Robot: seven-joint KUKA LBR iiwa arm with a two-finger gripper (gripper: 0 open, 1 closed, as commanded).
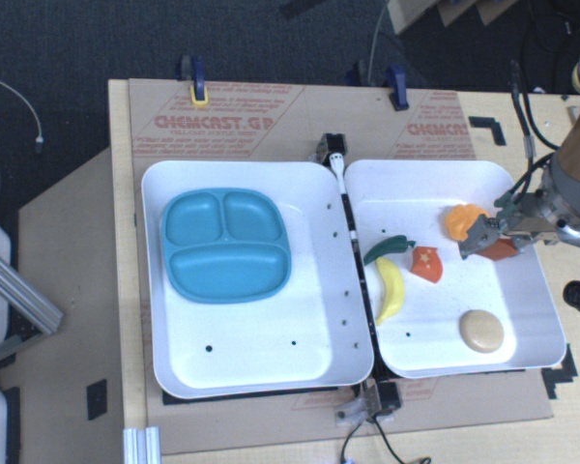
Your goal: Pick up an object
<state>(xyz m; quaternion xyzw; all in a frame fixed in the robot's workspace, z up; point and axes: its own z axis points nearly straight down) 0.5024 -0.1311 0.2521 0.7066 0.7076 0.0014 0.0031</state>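
A brown board worktop [271,114] sits over dark carpet, clamped at its far edge and carrying two shallow white bins side by side. The pincer [476,241] hangs low inside the right bin [522,346], near that bin's far right part, and whether its tips are apart or together cannot be told from this slant. Nothing is seen gripped. Just beside the pincer, on the far side toward the bins' divider, lies an orange piece [460,220]; a red-brown piece [501,250] lies right under or against the pincer's body, partly hidden. A little further toward the divider is a red strawberry-like piece [426,264], then a yellow banana [391,291] with a green pepper-like piece [389,248] at its far end. Nearer the camera than the pincer rests a beige round piece [482,331]. The left bin [251,356], well apart from the pincer, holds a blue divided plate [227,245]. To do the pick well, I judge the pincer should settle on one target, centre over it, straddle its narrow width and descend squarely, since the orange and red-brown pieces crowd it. Count: two bins, one plate, six small pieces, one of each kind.
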